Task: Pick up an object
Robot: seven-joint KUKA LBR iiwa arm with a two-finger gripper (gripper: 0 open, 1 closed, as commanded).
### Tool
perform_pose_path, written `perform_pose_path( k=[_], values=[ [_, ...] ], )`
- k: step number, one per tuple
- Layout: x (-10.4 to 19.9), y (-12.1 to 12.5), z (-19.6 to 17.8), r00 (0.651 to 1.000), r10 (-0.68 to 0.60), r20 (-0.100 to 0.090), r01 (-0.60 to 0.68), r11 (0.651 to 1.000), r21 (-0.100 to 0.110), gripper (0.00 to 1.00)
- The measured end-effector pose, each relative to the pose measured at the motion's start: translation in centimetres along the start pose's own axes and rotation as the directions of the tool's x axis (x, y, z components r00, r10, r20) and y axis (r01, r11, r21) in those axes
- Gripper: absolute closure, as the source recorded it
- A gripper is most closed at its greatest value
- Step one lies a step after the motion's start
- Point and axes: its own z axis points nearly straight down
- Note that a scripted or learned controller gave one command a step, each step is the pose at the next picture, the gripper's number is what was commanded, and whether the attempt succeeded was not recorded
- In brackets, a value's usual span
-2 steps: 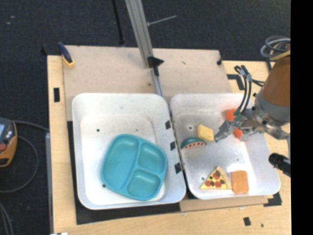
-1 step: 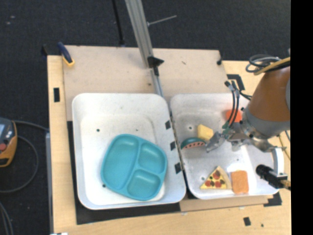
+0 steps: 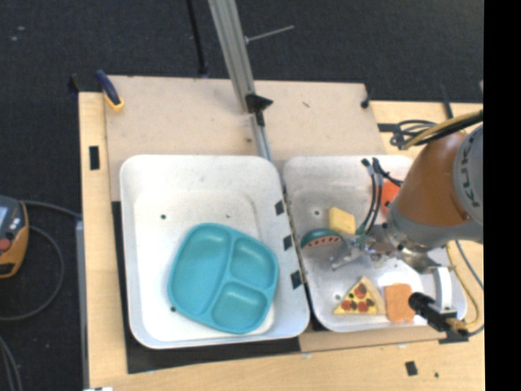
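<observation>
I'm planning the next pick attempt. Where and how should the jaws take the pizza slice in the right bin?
Probably from straight above, closing across the pizza slice near its wider crust end. It lies flat with its tip pointing up the view, and the orange piece sits close on its right.

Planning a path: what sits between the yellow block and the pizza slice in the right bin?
In the camera view, the gripper reaches in between the yellow block and the pizza slice, over the right bin's white floor.
</observation>
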Motion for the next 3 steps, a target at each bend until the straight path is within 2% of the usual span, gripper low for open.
perform_pose_path(
  k=[1,2,3],
  values=[
    [-0.1,0.1,2.5,1.0,0.0,0.001,0.0,1.0,-0.005,0.0],
    [-0.1,0.3,1.1,1.0,0.004,-0.001,-0.004,1.0,-0.011,1.0],
    [0.1,0.7,-3.2,1.0,-0.003,0.002,0.003,1.0,-0.01,1.0]
  ],
)
